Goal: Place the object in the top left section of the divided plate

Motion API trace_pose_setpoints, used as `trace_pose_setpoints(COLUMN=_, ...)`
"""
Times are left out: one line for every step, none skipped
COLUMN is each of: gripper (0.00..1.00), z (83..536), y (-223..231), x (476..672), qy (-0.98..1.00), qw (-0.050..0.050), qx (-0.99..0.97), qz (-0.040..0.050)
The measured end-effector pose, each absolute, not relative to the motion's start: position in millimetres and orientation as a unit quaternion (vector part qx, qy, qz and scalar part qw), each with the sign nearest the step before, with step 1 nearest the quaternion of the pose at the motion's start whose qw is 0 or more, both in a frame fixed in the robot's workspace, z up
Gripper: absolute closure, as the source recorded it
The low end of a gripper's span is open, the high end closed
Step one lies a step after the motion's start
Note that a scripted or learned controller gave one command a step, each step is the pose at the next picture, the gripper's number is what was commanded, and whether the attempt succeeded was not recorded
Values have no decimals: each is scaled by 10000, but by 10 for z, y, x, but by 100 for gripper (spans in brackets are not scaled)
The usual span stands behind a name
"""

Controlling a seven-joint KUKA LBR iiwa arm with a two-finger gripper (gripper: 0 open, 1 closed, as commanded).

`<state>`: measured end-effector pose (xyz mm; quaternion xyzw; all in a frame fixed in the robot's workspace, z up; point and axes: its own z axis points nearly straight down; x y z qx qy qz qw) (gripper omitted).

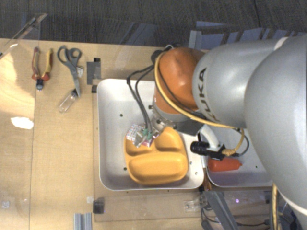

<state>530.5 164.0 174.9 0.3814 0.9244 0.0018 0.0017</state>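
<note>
An orange divided plate (158, 164) lies in the left white bin (109, 143), towards its front right. A small crinkled packet (138, 134), clear with pink and green on it, rests over the plate's top left section. My gripper (152, 127) hangs from the orange-banded wrist right beside the packet, at its right edge. The wrist and grey arm hide most of the gripper and the plate's top right part. Whether the packet is held cannot be made out.
A red object (225, 165) lies in the right bin (240, 181), partly under the arm. On the bench to the left are scissors (72, 63), red-handled pliers (41, 66), a small black block (94, 70) and a clear piece (67, 101).
</note>
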Motion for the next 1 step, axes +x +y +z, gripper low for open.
trace_pose_setpoints(gripper=0, z=1753, y=1638, x=5308, qy=9243, qw=19, qx=3816, qz=21)
